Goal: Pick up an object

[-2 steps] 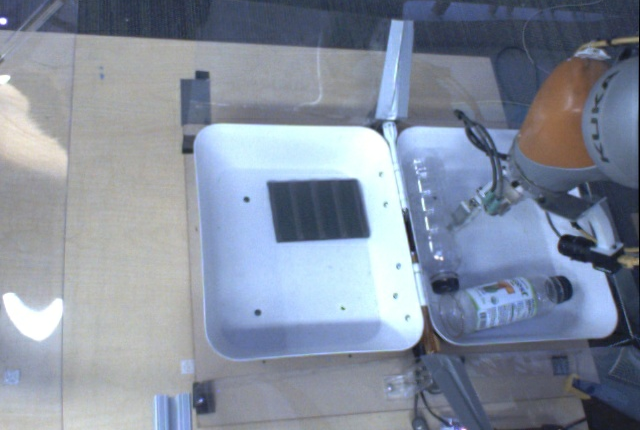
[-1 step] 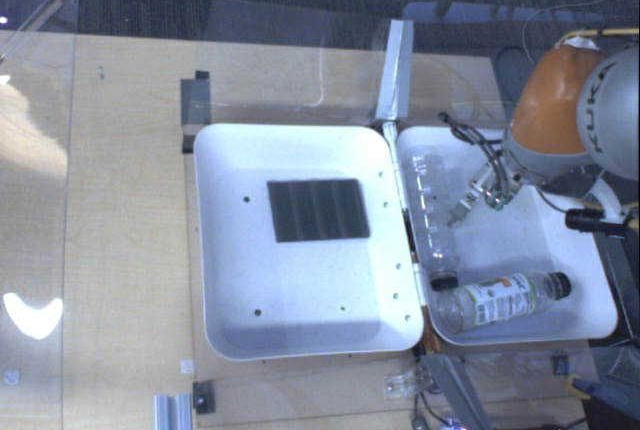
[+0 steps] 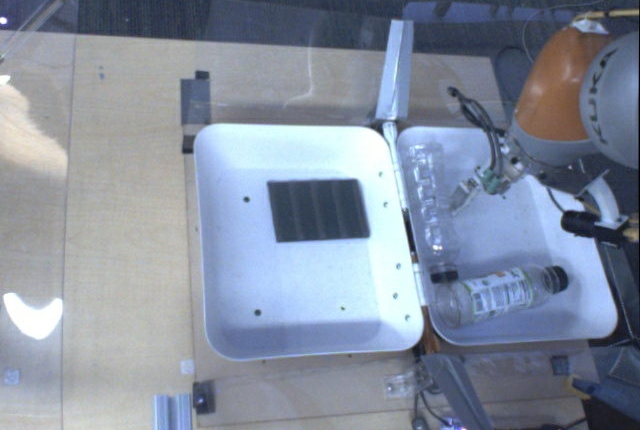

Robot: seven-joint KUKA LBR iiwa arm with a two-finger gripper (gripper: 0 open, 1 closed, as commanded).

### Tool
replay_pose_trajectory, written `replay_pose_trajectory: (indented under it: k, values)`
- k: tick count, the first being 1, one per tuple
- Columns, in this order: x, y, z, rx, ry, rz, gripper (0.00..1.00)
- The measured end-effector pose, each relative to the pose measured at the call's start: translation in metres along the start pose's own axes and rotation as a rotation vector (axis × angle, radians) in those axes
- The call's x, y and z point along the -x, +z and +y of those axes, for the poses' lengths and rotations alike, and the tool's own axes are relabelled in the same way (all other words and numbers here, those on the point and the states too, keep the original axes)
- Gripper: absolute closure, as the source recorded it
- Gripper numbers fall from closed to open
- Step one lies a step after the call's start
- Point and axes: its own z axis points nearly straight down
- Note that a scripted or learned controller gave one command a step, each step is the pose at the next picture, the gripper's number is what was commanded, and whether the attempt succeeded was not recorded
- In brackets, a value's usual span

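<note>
The gripper (image 3: 478, 183) hangs over the right bin (image 3: 590, 318), in its upper half, below the grey wrist and the orange band of the arm (image 3: 560, 88). Its tip is a small pale piece with a green spot, and at this slant I cannot tell whether it is spread or closed. Nothing is visible held at it, so I judge it to carry nothing.

Just to its left, along the bin's left wall, lies a clear plastic bottle (image 3: 428, 198), pointing up and down the bin, faint against the white. A second bottle (image 3: 497, 293), clear with a label and a black cap, lies on its side across the lower part of the same bin, its cap end near the foot of the first. Both rest on the bin floor, apart from the gripper.

The left bin (image 3: 230, 308) holds a dark ridged pad (image 3: 318, 210) near its middle, flat and well away from the arm.

As to progress, the pick is not done: no object is lifted. The arm is placed over the bottles, the upright-lying one nearest, and what remains is to descend, close on one, and raise it.
</note>
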Motion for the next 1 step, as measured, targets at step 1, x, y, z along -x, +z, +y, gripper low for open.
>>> replay_pose_trajectory:
  k: [1]
  values:
    - [-0.0135, 0.0289, -0.0327, 0.032, -0.133, -0.037, 0.0]
